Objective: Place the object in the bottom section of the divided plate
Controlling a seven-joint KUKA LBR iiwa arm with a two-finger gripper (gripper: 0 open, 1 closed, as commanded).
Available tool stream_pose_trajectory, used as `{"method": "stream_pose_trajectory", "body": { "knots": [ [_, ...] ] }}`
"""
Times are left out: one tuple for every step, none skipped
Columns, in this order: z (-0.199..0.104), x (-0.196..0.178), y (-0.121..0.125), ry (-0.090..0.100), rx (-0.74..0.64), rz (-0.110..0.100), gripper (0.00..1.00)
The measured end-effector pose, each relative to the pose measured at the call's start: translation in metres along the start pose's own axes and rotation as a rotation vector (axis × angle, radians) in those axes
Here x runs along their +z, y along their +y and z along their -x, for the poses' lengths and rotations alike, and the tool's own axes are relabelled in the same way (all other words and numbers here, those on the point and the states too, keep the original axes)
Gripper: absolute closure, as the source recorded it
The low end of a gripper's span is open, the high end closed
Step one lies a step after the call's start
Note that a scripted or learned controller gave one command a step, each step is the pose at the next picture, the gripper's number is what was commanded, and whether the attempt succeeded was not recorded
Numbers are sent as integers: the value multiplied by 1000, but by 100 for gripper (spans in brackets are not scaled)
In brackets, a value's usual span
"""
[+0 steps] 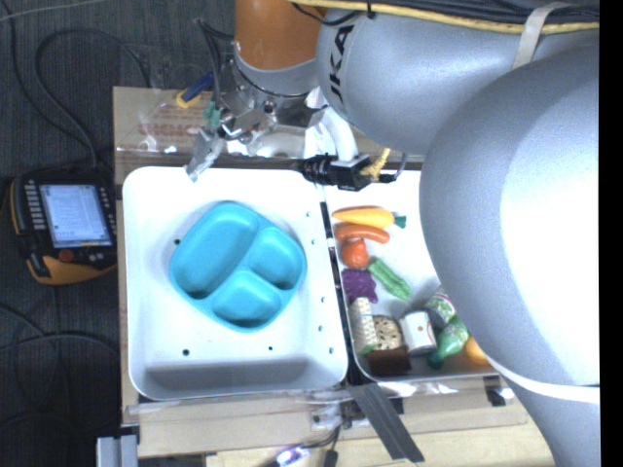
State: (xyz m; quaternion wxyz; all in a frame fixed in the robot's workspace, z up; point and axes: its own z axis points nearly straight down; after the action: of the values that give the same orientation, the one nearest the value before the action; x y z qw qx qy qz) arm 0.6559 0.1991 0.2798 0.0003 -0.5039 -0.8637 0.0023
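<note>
The gripper (pixel 206 149) hangs over the left bin's (pixel 146 261) far edge, its state impossible to tell, while the blue divided plate (pixel 238 263) sits mid-bin.

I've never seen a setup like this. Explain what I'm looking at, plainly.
One camera looks down at a slant on a bench. The big grey machine with an orange band is a robot arm reaching in from the right. Its grasping tool hangs over the top edge of the left shallow white bin; I see nothing held in it. That bin holds a blue plastic divided plate with nothing in its sections. The right white bin holds toy foods, among them an orange pepper and purple grapes. A yellow-edged handheld controller lies left of the bench.
</note>
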Motion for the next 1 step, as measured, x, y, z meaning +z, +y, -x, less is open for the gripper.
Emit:
{"method": "stream_pose_trajectory", "body": {
  "knots": [
    [19,-48,-21,1,71,0,0]
  ]
}}
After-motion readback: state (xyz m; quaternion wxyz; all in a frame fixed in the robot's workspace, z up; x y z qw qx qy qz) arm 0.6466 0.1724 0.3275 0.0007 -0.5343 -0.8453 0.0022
